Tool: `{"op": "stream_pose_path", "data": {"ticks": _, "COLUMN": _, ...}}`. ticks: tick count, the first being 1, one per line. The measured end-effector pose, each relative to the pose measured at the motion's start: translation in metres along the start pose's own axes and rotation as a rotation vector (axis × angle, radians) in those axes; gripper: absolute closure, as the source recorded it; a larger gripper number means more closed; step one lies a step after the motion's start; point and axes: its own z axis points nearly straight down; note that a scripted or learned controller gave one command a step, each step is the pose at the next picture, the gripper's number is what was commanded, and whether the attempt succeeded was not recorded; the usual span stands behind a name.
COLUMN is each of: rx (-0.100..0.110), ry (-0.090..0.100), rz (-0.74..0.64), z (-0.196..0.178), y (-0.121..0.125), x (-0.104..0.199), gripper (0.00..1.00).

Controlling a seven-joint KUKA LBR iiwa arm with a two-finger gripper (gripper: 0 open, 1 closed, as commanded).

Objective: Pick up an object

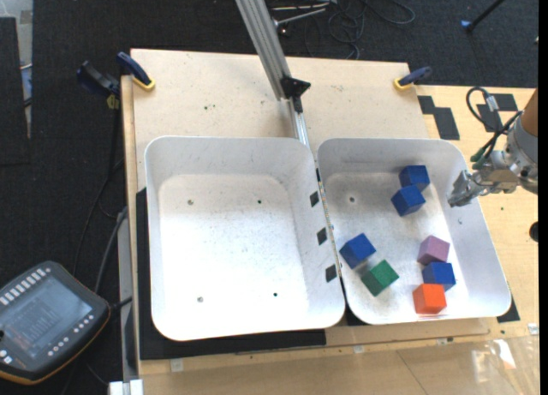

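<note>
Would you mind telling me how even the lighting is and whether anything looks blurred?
Camera view: lighting is soft and even, shadows faint; the white bins look bright but not blown out; the blocks, such as the orange block, are fairly sharp; the gripper at the right bin's rim is slightly soft.

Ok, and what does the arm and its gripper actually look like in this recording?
At the right edge of the camera view the arm shows an orange band above a grey, rounded wrist section. Below it sits a metallic grey gripper with darker, angular parts, over the rim of the right bin. Black cables loop across the bench beside the wrist. No markings can be read at this size.
</note>
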Motion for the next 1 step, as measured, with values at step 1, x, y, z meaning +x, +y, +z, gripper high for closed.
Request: {"op": "stream_pose_path", "data": {"ticks": 1, "rx": 0.002, "ry": 0.001, "rz": 0.000, "z": -0.0339, "y": 0.0015, "x": -0.0003, "gripper": 1.00}}
